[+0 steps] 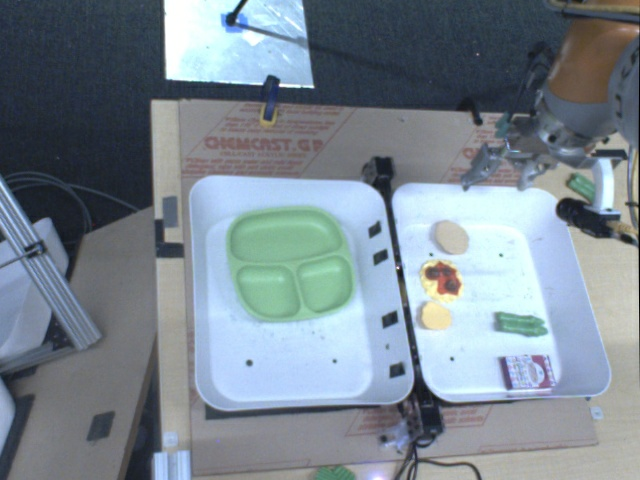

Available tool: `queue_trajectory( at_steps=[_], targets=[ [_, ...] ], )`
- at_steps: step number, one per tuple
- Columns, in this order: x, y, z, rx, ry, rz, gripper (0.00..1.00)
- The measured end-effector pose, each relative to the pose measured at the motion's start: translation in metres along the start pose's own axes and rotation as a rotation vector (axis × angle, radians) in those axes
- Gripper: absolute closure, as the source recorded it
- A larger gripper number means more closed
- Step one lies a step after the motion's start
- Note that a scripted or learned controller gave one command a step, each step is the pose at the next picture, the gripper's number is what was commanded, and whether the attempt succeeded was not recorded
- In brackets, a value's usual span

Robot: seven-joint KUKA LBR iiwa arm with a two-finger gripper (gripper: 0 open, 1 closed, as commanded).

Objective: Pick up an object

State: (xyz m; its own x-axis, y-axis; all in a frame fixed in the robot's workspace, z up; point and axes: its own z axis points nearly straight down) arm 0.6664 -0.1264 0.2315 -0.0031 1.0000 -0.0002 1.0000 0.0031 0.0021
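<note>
The right bin (575,298) holds several small items: a tan round piece (451,236), a yellow piece with red topping (442,279), a small yellow disc (435,316), a green pod-like item (520,323) and a red packet (527,372). My gripper (505,173) hangs over the far rim of the right bin, up and to the right of the tan piece. It is open, with nothing between its fingers. The grey arm with its orange band (590,63) rises behind it at the top right.
The left bin (205,358) holds a green divided tray (292,263). A black hinge strip (395,268) runs between the two bins. A shiny sheet (238,28) lies on the dark floor beyond the bench. Metal rails (40,278) stand at the left.
</note>
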Motion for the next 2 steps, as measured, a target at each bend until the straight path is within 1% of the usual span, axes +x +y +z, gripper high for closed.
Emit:
queue_trajectory(
  at_steps=[1, 2],
  targets=[
    [0.033, -0.044, 0.100, 0.012, 0.003, 0.001, 0.00],
    [0.029, -0.077, 0.149, 0.005, 0.001, 0.002, 0.00]
  ],
)
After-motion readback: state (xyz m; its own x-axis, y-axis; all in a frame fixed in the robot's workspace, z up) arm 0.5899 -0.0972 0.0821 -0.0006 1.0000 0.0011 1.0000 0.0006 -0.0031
